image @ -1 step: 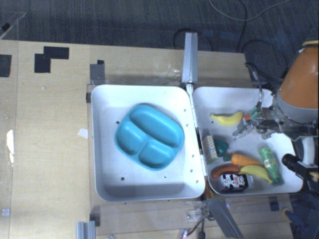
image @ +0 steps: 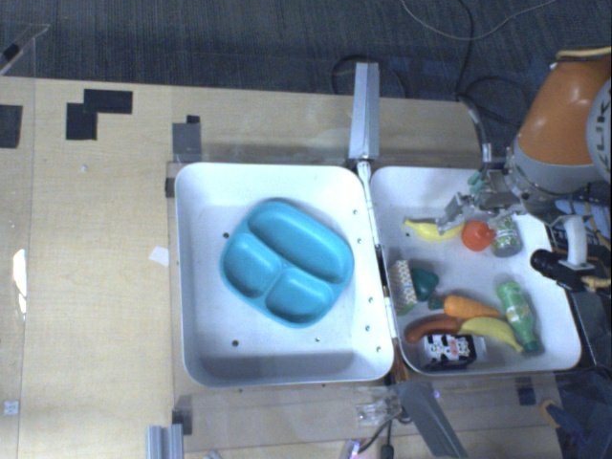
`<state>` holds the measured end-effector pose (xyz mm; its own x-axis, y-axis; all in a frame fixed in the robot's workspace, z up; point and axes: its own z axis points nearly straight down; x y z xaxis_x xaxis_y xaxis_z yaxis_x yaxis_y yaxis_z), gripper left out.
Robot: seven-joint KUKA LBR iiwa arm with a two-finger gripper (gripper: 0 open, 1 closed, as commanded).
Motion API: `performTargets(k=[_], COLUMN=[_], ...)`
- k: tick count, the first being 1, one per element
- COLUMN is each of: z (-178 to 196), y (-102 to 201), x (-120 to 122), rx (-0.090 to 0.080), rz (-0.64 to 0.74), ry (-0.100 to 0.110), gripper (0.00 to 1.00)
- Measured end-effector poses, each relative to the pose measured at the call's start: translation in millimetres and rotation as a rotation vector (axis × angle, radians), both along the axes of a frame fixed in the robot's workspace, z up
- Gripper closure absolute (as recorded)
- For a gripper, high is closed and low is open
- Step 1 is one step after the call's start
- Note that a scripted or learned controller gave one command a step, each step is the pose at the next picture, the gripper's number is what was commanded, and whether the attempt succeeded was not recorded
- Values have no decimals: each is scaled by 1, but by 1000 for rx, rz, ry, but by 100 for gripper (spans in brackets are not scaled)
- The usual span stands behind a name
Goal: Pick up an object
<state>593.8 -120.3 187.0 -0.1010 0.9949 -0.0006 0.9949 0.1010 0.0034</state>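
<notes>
Overhead slanted view of the worktop (image: 86,285), read from left to right. The left bin (image: 196,256) carries a blue three-compartment plate (image: 287,261), lying flat near the bin's middle. The right bin (image: 564,347) carries the candidate objects. Along its near edge lie a small striped block (image: 402,282), a dark teal piece (image: 423,281), a brown sausage-like item (image: 426,327), a black-and-white card-like object (image: 448,349), an orange carrot (image: 470,306), a yellow banana (image: 490,330) and a green bottle (image: 516,312), packed close, several touching. Towards the far side lie a second yellow banana (image: 427,229) and a red-orange ball (image: 477,235), just beside each other.

The end effector (image: 483,204) hangs over this far pair, directly above the gap between banana and ball, with the grey-and-orange arm (image: 569,113) entering from the right. How its fingers stand cannot be told from this angle, and nothing is seen gripped.

Judged step: approach and descent, with the grasp not yet made. The likely target is the ball or the far banana. The next move calls for centring over one of them alone, since their closeness risks a glancing contact that pushes both aside.
</notes>
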Motion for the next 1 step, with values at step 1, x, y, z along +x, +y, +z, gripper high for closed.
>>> performTargets(k=[1], z=[-88], y=[19], x=[-12], rx=[0], rz=[51], ry=[1], gripper=[0])
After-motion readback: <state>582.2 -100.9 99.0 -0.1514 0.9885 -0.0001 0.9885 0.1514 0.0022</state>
